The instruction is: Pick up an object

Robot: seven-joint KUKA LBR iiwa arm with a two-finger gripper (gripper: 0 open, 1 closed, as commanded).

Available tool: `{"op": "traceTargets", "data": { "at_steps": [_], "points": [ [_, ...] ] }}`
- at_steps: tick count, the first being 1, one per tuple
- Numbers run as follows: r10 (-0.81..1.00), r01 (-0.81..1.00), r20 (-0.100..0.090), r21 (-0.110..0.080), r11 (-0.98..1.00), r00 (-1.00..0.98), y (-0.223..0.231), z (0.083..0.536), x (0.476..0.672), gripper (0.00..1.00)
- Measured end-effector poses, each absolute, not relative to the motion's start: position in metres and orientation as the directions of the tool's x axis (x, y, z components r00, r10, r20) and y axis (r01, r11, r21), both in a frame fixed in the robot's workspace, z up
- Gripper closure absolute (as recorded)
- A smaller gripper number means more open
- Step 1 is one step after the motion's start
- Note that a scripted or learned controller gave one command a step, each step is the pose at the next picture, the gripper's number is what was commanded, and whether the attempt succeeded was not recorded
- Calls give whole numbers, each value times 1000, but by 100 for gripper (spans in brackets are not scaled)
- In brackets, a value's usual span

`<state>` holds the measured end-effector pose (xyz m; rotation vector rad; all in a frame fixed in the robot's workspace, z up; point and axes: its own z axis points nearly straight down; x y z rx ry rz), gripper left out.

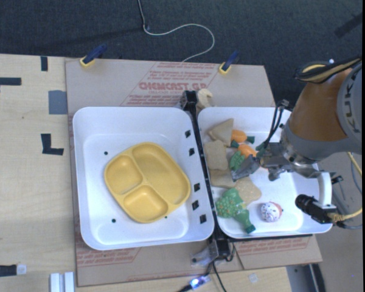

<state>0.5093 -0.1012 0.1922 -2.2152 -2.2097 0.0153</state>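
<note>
gripper (244, 170) is down inside the right bin (292, 225), low among the pile near that bin's left-centre. fingers look dark and blurred against the clutter — cannot tell how far apart they are or whether anything sits between them. judging by that, no pick is confirmed; nothing is lifted clear of the bin, so the grasp and the lift look like they are both left to do.

candidates all in the right bin: tan flat pieces (216, 154) along the left wall, orange item (243, 145) and small green item (237, 160) just beside the gripper, green broccoli-like toy (232, 204) toward the front, white speckled ball (270, 211) near the front right, apart from the rest. left bin (85, 163) has a yellow divided tray (147, 181), well apart from the arm.

room — gripper is close to the divider between the bins (198, 163), and objects crowd it on the left and front. open floor lies to the right and front-right of the bin around the ball. straight up looks like the free way out; sideways moves toward the divider look tight.
</note>
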Motion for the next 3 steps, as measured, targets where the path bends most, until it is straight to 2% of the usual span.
{"op": "traceTargets", "data": {
  "at_steps": [1, 3],
  "points": [
    [1000, 1000, 0, -2, 1, -1, -101, 199, 512, 0],
    [1000, 1000, 1, -8, 0, 0, -101, 111, 507, 0]
  ]
}}
